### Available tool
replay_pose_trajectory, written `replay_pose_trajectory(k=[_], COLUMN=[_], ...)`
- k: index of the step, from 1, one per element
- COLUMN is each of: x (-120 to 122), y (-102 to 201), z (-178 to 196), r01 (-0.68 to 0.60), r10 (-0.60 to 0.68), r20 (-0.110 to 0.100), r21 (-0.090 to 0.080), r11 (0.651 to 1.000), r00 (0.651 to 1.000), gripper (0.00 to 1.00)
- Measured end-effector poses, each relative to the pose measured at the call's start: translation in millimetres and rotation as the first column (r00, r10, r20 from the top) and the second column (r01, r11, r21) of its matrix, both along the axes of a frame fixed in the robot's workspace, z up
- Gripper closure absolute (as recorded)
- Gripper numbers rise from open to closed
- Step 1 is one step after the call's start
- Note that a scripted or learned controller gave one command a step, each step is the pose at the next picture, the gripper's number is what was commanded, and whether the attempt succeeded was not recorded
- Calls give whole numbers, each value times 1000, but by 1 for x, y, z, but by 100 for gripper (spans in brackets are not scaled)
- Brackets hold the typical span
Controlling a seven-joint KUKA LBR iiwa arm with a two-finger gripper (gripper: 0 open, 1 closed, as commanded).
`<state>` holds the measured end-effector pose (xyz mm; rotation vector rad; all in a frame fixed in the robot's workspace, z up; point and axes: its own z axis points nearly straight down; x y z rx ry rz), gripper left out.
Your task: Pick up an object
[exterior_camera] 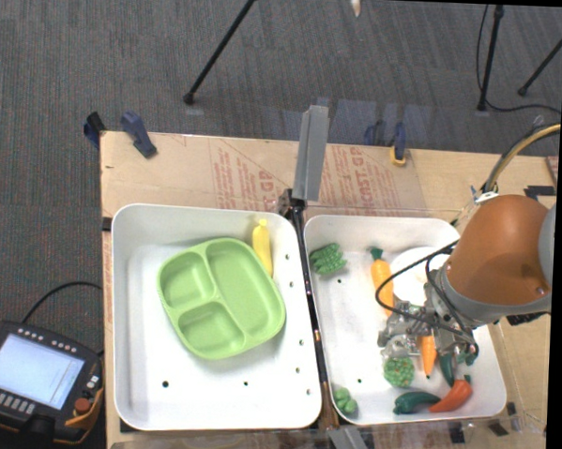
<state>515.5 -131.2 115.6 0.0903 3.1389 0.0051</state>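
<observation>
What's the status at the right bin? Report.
Gripper low in right bin, over the toy pile. Small carrot at its tip, grasp unconfirmed. Broccoli and peppers crowd close.

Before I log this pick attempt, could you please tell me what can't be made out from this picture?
- Gripper, camera view: the arm's orange band overhangs it, and the metal blurs into the toys, so its grasp is unreadable.
- White plate, right bin: mostly covered by the arm.
- Dark green vegetable and red pepper: too small to identify surely.
- Small carrot by the gripper: touching or apart, unclear.
</observation>
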Motion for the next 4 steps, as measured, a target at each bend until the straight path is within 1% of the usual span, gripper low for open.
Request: replay_pose_trajectory(k=[1,2,3,4], x=[0,-38,-40,-39], y=[0,-20,1,-5], z=[0,-28,-29,-29], r01=[-2,6,-24,-70], r10=[2,-6,24,70], r20=[-1,2,-4,-3], r21=[0,-2,-1,-2], r11=[1000,1000,1000,998], r00=[1000,1000,1000,998], gripper=[0,0,0,0])
